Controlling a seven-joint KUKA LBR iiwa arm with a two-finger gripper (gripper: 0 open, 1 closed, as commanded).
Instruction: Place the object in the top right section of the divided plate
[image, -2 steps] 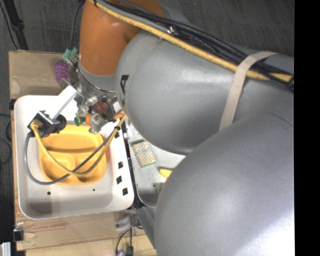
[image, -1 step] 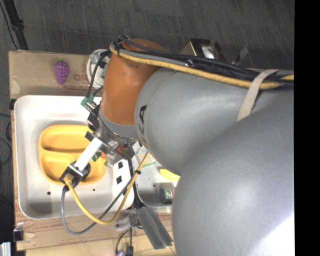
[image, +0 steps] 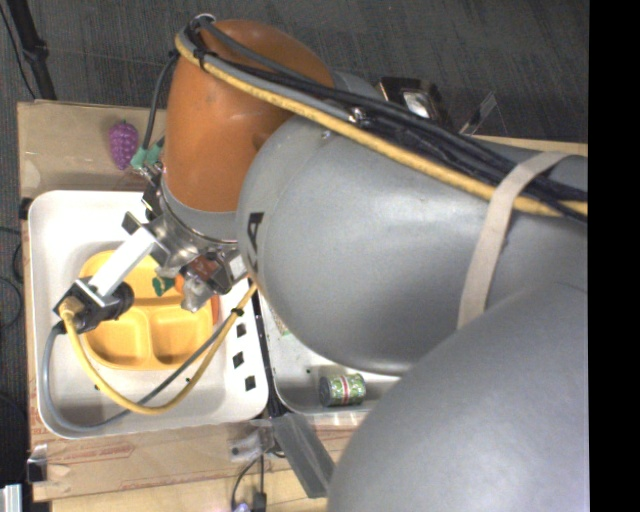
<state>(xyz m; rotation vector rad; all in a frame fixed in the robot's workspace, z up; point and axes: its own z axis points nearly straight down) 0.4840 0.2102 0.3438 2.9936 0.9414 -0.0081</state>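
The yellow divided plate (image: 150, 340) lies in the left white bin (image: 50, 215). My arm's orange band and grey wrist cover the plate's upper right part. My gripper (image: 195, 283) hangs low over that part of the plate, mostly hidden by the wrist. A small green and orange shape (image: 160, 285) shows at the gripper's left, over the plate. I cannot tell whether it is held or resting on the plate.
A white and black camera mount (image: 100, 290) juts left from the wrist over the plate, and a yellow cable (image: 120, 400) loops across the bin floor. A green can (image: 345, 387) lies in the right bin. Purple toy grapes (image: 123, 145) sit on the bench beyond the left bin.
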